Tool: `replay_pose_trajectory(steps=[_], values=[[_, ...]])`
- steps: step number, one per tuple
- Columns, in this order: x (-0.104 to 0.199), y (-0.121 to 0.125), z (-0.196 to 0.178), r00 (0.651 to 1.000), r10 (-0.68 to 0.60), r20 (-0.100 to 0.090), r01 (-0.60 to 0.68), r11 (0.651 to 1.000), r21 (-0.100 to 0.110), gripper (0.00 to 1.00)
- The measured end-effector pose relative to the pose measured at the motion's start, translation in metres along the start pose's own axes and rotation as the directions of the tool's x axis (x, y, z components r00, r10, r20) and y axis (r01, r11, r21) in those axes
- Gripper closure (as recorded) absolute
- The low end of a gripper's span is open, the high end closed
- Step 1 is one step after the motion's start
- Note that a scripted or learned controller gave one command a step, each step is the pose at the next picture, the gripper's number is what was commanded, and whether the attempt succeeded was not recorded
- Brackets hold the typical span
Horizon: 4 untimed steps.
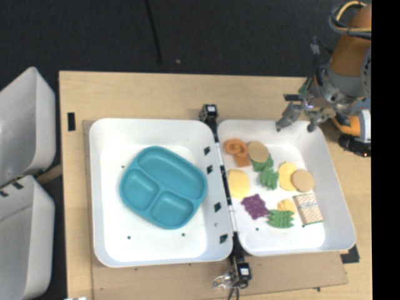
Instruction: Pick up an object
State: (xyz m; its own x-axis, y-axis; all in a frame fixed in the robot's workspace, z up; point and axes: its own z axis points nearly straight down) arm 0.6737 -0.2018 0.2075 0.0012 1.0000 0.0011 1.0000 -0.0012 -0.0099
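Clips and a tangle of wire (230, 279) sit at the near edge of the wooden table (75, 92), where the two white bins meet, well away from the pincer (299, 120) and to its left in the view. That table is pale wood, set against a dark floor, with two white padded shapes (22, 167) at the far left of the scene.

Right bin (334, 227), just below the pincer and nearer the camera, holds the small play-food pieces. Closest to the camera lie a green leafy piece (280, 218), a patterned cracker packet (308, 209) and a purple grape cluster (254, 205). Farther on come a yellow lemon-like piece (238, 183), a second green piece (269, 178), a yellow round (286, 175) and a tan disc (303, 180) overlapping it. Nearest the pincer are an orange ring (235, 147) and a tan biscuit (257, 150), both still apart from it.

Left bin (103, 242), well to the pincer's left, carries a blue divided plate (163, 187).

At the right bin's far rim the pincer hangs with its two dark fingers spread, nothing between them. Grey arm with orange band (349, 52) rises behind it at the right.
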Motion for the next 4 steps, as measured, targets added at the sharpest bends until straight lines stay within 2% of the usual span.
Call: replay_pose_trajectory(steps=[1, 2, 3, 4], values=[[0.0, 0.002, -0.006, 1.0, -0.003, 0.002, 0.003, 1.0, -0.009, 0.0], [0.003, -0.001, 0.059, 1.0, -0.002, 0.0, 0.002, 1.0, -0.004, 0.0], [0.002, 0.001, 0.107, 1.0, -0.004, 0.002, 0.004, 1.0, -0.014, 0.0], [0.001, 0.003, 0.092, 1.0, -0.008, 0.006, 0.008, 1.0, -0.02, 1.0]])
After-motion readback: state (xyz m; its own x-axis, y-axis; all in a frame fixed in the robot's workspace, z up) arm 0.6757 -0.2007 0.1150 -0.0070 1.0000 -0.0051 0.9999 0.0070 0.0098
